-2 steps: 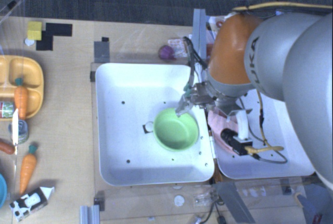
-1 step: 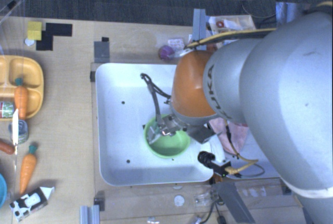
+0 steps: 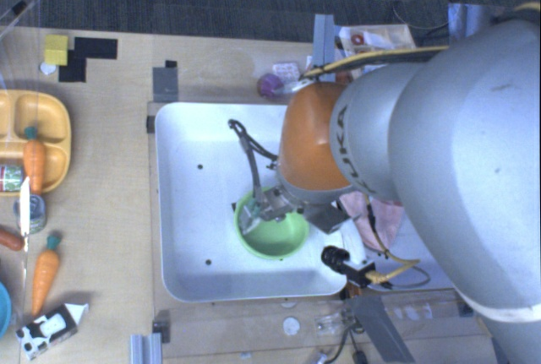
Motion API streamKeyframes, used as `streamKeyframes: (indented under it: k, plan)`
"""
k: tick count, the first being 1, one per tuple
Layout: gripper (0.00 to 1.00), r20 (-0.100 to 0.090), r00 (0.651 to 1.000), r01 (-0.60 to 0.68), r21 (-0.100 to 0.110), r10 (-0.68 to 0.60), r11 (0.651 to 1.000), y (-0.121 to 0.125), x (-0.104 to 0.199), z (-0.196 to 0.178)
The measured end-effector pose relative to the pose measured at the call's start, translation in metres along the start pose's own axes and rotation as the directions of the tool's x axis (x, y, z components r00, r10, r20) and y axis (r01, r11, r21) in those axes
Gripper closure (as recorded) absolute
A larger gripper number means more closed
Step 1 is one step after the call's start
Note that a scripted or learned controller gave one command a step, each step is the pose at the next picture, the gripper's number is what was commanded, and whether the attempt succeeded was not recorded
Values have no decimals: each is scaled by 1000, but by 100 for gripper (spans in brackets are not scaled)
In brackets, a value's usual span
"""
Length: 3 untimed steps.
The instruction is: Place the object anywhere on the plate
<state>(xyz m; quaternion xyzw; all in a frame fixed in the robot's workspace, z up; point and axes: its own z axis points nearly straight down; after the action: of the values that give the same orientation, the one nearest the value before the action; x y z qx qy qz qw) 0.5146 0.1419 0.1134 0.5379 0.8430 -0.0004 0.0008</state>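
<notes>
A green round plate [image 3: 279,237] lies in the left white bin [image 3: 194,185], near its front right part. My gripper [image 3: 254,214] hangs low over the plate's left rim, reached in under the orange band of the arm [image 3: 308,143]. A small grey shape [image 3: 247,223] sits at the gripper's tip over the rim; whether it is a separate object or part of the gripper is unclear. A black cable [image 3: 245,143] runs up from the gripper. The arm hides the plate's right side.
A pink cloth [image 3: 382,220] lies in the right bin, mostly under the arm. Left of the bins are a yellow divided tray [image 3: 46,113], toy carrots [image 3: 42,274], and a cow-patterned box [image 3: 51,327]. A purple item [image 3: 270,84] sits behind the bin.
</notes>
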Motion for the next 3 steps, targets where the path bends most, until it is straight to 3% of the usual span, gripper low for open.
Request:
streamKeyframes:
  k: [1,2,3]
  plan:
    - [0,8,1000,-19,-29,19,999,3,46,13]
    - [0,19,1000,-4,-34,4,999,18,66,11]
    - [0,17,1000,6,-36,-5,999,19,69,11]
